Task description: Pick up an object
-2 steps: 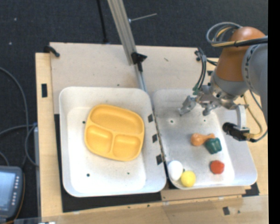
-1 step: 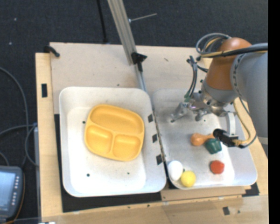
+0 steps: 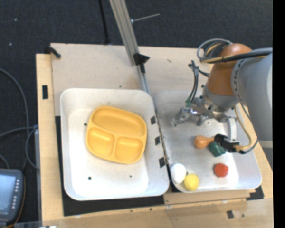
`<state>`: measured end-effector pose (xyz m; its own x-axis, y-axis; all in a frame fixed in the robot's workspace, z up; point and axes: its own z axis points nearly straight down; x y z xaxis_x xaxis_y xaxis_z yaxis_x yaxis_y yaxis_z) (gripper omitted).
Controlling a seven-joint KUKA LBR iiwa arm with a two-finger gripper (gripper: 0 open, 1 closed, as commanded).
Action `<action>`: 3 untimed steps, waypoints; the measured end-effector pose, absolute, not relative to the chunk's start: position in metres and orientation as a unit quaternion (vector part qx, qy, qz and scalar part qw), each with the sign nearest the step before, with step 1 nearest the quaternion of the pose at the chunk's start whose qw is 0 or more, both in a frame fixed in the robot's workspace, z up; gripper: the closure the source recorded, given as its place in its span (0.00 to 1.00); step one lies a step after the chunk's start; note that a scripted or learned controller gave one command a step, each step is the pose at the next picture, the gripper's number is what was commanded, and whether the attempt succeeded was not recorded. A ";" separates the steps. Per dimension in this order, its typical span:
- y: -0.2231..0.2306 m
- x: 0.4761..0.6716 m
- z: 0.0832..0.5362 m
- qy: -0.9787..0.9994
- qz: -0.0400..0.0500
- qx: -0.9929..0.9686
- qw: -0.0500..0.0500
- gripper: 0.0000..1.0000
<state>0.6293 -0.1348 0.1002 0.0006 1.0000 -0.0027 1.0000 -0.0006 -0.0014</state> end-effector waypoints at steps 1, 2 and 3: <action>-0.136 0.631 0.113 0.706 0.000 0.708 0.002 1.00; -0.142 0.624 0.164 0.707 0.001 0.707 0.003 1.00; -0.144 0.625 0.229 0.708 0.002 0.706 0.004 1.00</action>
<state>0.6251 -0.1441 0.2293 -0.0021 1.0000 -0.0022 1.0000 0.0021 0.0086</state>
